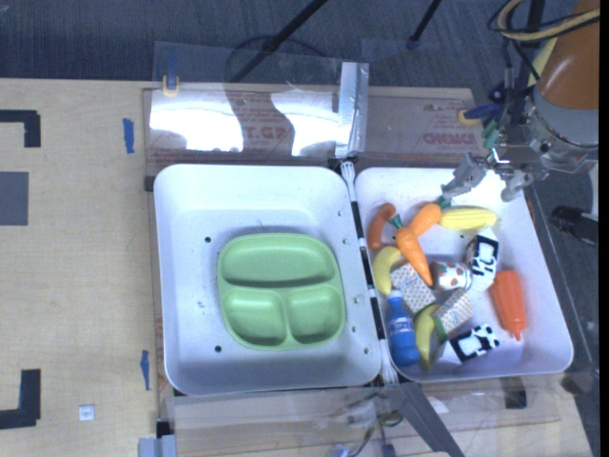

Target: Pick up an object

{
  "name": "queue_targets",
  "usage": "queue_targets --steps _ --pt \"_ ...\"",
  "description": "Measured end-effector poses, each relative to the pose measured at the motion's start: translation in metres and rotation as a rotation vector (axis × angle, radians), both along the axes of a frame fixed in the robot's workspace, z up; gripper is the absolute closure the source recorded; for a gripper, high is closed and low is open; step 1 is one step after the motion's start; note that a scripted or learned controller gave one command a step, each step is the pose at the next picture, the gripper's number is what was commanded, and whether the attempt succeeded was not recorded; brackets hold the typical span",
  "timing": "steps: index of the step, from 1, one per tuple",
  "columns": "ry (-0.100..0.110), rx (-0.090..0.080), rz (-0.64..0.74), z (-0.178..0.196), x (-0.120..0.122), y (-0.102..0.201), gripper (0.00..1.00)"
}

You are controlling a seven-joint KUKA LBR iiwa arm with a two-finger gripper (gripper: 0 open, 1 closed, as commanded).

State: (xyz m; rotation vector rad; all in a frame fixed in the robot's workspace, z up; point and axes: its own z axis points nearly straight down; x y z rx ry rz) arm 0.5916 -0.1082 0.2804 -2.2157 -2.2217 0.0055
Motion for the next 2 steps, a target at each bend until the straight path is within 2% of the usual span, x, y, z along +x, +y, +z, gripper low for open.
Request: queue_targets --steps 1,2 --pt "0.0 0.002 0.211 -0.057 -0.011 0.032 0.0" --pt "-0.004 0.0 0.127 -0.191 0.0 0.005 0.0"
